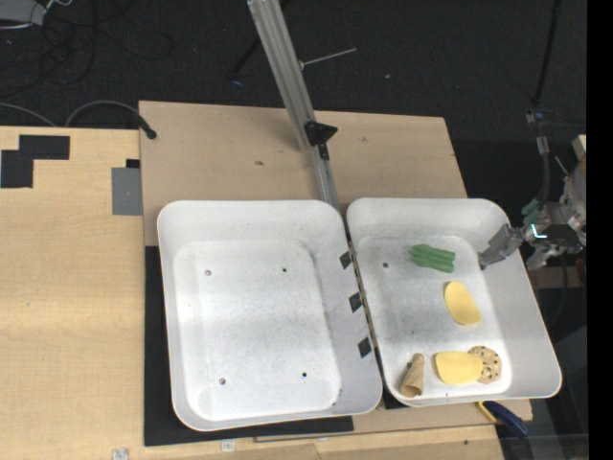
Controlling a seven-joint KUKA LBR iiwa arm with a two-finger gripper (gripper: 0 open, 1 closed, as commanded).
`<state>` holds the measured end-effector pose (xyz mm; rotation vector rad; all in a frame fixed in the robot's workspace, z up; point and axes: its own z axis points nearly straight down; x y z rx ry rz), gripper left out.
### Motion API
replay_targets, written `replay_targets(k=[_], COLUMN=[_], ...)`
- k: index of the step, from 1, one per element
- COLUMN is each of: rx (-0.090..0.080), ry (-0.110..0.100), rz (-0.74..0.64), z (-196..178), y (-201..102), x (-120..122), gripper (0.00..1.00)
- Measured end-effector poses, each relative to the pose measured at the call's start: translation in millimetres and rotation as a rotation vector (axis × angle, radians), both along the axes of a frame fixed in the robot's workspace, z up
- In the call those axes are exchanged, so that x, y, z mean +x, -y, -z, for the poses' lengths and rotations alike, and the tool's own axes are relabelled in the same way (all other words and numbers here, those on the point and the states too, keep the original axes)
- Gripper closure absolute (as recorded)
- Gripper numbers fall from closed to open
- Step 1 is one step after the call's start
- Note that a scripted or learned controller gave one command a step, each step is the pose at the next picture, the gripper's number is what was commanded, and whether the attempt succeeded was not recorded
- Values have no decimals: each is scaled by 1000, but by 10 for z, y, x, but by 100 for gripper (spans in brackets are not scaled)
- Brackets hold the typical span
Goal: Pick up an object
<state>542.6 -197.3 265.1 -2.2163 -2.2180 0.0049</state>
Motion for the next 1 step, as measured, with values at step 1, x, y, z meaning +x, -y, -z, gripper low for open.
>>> replay_targets(k=[1], rx=[-1], ry=[4], rz=[1], z=[-21], y=[3], x=[6], gripper=[0])
